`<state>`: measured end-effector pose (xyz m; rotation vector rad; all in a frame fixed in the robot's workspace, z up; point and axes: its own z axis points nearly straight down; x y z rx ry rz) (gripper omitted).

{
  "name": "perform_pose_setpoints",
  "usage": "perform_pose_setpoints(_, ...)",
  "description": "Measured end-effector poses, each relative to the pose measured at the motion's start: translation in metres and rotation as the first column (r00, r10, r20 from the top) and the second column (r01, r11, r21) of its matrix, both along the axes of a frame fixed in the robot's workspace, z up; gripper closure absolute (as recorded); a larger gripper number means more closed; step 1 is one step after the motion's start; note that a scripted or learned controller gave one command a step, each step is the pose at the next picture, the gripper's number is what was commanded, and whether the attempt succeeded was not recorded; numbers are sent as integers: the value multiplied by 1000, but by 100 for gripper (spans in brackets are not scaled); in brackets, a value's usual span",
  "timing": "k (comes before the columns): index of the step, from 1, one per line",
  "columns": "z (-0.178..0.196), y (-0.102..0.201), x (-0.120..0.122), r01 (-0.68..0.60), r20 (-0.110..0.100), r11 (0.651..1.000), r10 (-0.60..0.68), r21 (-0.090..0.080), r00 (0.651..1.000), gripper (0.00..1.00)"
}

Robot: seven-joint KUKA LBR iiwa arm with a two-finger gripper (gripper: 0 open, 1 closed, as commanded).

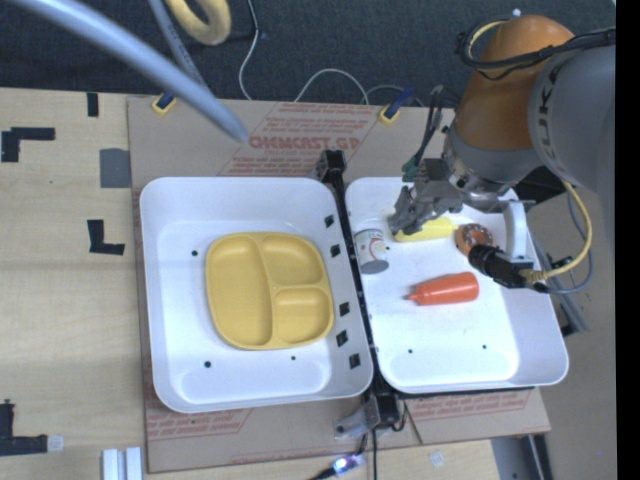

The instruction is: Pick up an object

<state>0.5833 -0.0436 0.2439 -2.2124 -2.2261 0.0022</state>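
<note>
My gripper (408, 218) is down in the right bin (470, 363), near its far left part, its dark fingers right at a yellow object (430, 230) that pokes out to their right. An orange-red carrot-shaped toy (444, 290) lies in the middle of the right bin. A small silver can (371, 247) lies at the bin's left wall. A small brown and orange object (473, 236) sits just right of the yellow one.
The left bin (180, 368) holds a yellow divided plate (268, 289). A black divider with clips runs between the bins. Cables trail from the arm along the right bin's right side. A grey pole crosses the top left corner.
</note>
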Motion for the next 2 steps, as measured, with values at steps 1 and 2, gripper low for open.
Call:
perform_pose_setpoints(1, -6, 62, -14, -1, 0, 1000, 1, 0, 1000, 100)
perform_pose_setpoints(2, -21, 120, -28, -1, -1, 1000, 1, 0, 1000, 100)
